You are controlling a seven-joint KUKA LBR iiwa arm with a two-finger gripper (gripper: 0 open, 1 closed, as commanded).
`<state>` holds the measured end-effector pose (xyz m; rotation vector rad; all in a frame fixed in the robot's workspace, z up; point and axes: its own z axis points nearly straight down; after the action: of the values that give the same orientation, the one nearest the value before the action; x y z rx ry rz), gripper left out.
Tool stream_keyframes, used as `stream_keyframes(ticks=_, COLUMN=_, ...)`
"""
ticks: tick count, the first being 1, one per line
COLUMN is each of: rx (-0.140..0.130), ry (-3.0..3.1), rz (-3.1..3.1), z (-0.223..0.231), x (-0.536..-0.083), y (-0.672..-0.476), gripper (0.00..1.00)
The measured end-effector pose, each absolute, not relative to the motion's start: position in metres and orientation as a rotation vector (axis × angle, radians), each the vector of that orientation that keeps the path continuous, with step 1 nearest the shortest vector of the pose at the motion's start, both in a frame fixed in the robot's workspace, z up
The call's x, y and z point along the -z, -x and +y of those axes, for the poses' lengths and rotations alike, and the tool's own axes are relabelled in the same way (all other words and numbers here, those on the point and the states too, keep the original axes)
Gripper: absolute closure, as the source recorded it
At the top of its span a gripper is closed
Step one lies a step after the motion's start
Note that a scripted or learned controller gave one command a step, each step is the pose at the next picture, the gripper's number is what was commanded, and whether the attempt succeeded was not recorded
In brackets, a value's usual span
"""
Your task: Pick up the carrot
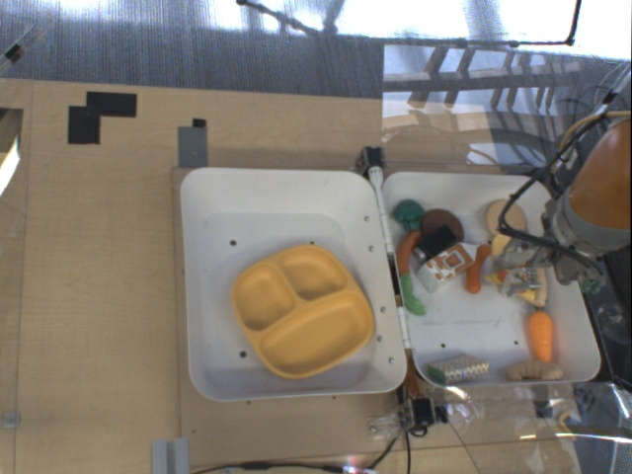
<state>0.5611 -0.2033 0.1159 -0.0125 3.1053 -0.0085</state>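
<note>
The carrot (539, 336), short and orange, lies near the front right corner of the right bin (494, 339). My gripper (520, 265) hangs over the right side of that bin, a little behind the carrot and apart from it. It is low among small toy pieces. The grey arm with its orange band (604, 181) comes in from the right edge.
The right bin also holds a long orange and green piece (407, 265), a red sausage (476, 268), a small carton (446, 263), a brown disc (439, 223), a metal grater (460, 369) and a tan piece (534, 371). A yellow divided plate (301, 309) sits in the left bin (212, 265).
</note>
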Motion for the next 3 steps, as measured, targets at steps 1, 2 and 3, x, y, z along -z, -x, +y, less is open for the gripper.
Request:
stream_keyframes(ticks=1, rx=0.011, ry=0.013, rz=3.094, z=-0.203, x=-0.129, y=-0.565, gripper=1.00)
stream_keyframes(ticks=2, rx=0.011, ry=0.013, rz=3.095, z=-0.203, x=-0.128, y=-0.564, gripper=0.00)
stream_keyframes(ticks=3, rx=0.006, ry=0.307, rz=3.111, z=-0.205, x=-0.089, y=-0.544, gripper=0.00)
